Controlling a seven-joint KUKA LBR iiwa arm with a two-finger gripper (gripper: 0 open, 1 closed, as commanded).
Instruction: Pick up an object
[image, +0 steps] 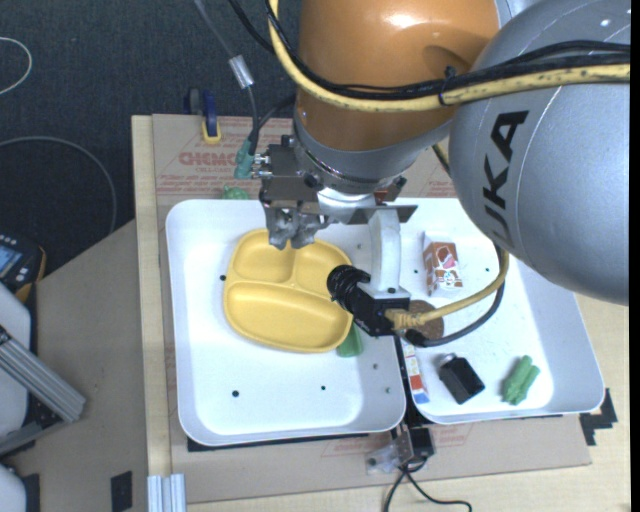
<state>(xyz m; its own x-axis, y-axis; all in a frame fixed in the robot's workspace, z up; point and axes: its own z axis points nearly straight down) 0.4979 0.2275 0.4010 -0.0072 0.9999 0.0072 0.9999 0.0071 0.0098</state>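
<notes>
Tool (290, 228) hangs over the yellow divided plate's (283, 300) twelve-o'clock rim in the left bin (200, 330); its spread I cannot tell. Most of the plate lies toward six o'clock from it, long axis roughly nine-to-three.

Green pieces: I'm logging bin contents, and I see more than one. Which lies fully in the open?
The ridged green piece in the right bin, near its front right corner. The other green piece is half hidden beside the yellow divided plate.

Fixed camera above bench, slanted downward, close over both white bins (190, 330), arm (540, 150) entering from right
</notes>
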